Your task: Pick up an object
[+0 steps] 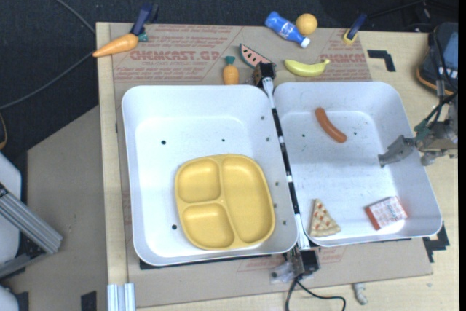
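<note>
Gripper [399,151] at right bin's [349,95] far-right edge, jaw state impossible to tell. Toy hot dog [331,125], pizza slice [323,219], red packet [386,213] well apart inside. Risk: closing on bare floor between them.

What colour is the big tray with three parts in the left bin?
Yellow. The divided tray shows plainly in the camera view.

White bins [145,120], yellow tray [224,200], red-orange sausage [331,125], yellow banana [306,68].
</note>
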`<act>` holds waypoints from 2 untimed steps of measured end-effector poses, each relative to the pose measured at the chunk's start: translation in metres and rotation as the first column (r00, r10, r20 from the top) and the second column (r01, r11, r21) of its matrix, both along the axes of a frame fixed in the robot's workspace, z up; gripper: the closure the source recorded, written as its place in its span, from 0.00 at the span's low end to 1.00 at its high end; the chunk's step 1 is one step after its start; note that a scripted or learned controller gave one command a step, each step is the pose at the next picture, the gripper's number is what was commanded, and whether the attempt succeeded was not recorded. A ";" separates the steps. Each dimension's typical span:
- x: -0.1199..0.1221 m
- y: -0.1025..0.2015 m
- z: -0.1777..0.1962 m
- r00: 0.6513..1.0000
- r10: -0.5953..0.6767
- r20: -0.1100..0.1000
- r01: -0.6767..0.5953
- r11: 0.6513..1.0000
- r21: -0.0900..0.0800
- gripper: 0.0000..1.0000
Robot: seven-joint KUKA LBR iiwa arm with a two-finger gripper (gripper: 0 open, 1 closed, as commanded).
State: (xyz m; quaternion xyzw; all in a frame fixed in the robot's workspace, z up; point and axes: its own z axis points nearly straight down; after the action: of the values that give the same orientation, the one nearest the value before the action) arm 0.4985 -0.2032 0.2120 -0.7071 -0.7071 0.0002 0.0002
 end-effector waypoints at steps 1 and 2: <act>0.070 0.043 -0.049 1.000 0.002 0.002 -0.002 1.000 0.000 0.00; 0.112 0.091 -0.101 1.000 0.001 0.001 -0.001 1.000 0.000 0.00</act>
State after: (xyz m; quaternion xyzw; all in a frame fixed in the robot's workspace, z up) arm 0.6105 -0.1127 0.1114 -0.7066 -0.7076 -0.0003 0.0000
